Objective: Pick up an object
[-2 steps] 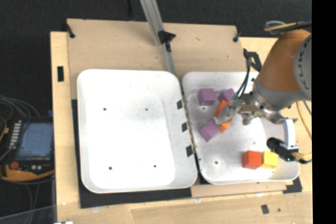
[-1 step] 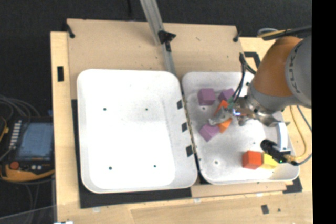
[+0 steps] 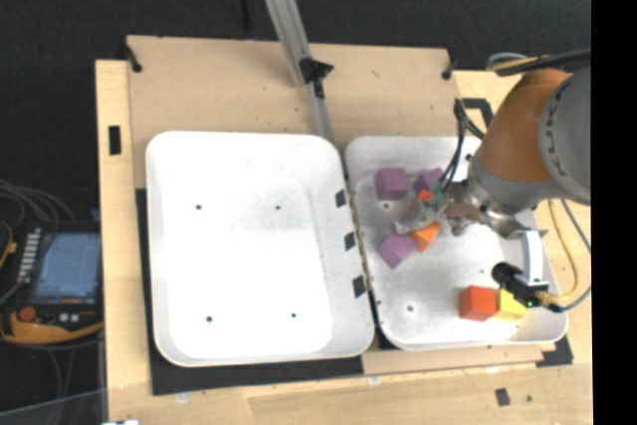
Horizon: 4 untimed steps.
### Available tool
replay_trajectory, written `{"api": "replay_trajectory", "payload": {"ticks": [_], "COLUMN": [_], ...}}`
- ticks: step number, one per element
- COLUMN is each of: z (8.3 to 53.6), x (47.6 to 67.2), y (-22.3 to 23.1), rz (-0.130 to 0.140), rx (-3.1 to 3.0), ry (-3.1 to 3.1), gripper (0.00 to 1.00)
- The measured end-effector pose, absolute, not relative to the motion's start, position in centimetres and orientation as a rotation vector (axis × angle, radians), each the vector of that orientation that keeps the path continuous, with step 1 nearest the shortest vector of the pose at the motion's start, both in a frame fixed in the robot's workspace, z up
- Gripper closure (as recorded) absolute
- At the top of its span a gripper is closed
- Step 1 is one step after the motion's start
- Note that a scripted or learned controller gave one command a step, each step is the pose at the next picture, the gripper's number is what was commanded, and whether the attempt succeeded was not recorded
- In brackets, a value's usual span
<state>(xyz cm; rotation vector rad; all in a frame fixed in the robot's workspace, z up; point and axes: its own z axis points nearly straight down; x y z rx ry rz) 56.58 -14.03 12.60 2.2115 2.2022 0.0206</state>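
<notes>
The right bin (image 3: 438,328) holds several small blocks. A purple block (image 3: 391,182) lies near its far left, a second purple block (image 3: 431,179) sits just right of it, and a third purple block (image 3: 395,250) lies lower, toward the bin's left wall. A small orange block (image 3: 427,235) touches that third one on its right. My gripper (image 3: 428,211) is low in the bin among these blocks, right above the orange block and just below the second purple one. A red-orange cube (image 3: 478,303) stands near the bin's front edge.
The left bin (image 3: 249,244) lies beside the right one, with a divider edge (image 3: 353,244) between them. A slanted metal rail (image 3: 284,5) rises behind the bins. A yellow piece (image 3: 514,307) sits against the red-orange cube's right side.
</notes>
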Motion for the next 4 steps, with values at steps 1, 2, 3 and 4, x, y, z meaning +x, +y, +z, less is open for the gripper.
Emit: {"api": "replay_trajectory", "payload": {"ticks": [1,2,3,4], "z": [13.6,18.2,23.6,25.1], "x": [56.7,57.5,56.9,57.0], "y": [-14.1,-14.0,-13.5,-13.6], "rz": [0.026,0.004,0.007,0.004], "rx": [2.216,2.214,2.212,2.212], "ry": [2.194,2.222,2.222,2.227], "gripper": [1.00,1.00,1.00,1.00]}}
